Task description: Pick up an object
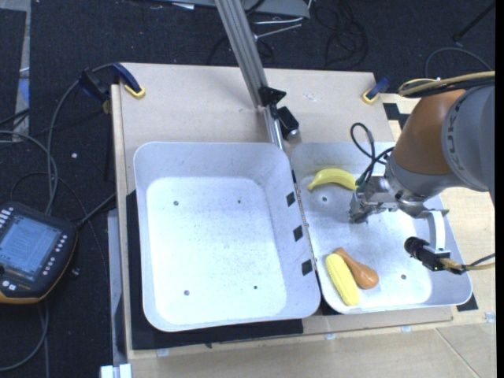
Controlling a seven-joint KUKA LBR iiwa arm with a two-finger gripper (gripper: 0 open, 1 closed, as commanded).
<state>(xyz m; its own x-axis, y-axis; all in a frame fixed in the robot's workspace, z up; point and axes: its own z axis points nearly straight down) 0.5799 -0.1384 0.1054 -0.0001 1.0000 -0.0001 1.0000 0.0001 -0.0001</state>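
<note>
Claw [360,213] low over right bin [394,246], finger state unclear, wooden bench [205,105], dark cabled floor [55,46].

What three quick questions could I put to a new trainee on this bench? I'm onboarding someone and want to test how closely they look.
1. True or false: the banana lies in the right bin.
2. Which lies nearest the pincer? A) banana B) corn C) orange piece
3. Fill in: the corn and the orange piece lie near the bin's ____ edge, touching each other.

Key: 1 true; 2 A; 3 front
</note>
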